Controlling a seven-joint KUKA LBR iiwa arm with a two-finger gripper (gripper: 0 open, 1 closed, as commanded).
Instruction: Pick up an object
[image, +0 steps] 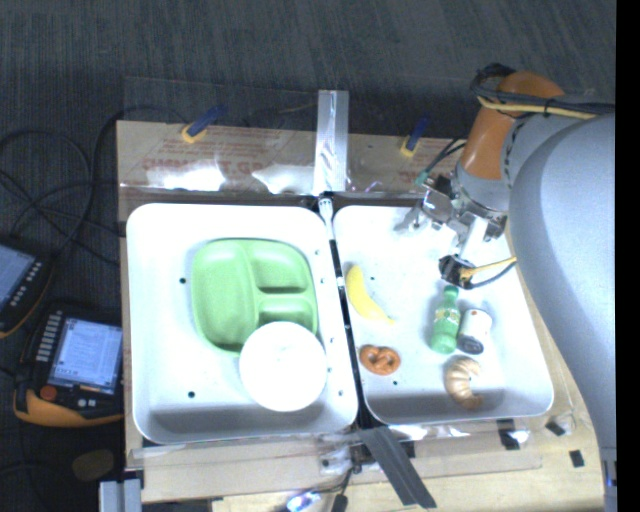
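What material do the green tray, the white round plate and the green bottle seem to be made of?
Green tray: likely moulded plastic, matte, with soft rounded compartment edges and even colour.
White round plate: probably plastic or melamine, smooth; the picture leaves it open.
Green bottle: looks like glossy plastic, with a pale label band and a darker cap.

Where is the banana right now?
The banana lies in the right bin, near its left wall beside the divider, with the pretzel just below it in the picture.

Banana (365, 295), bottle (446, 320), pretzel (379, 358) in right bin (400, 405)
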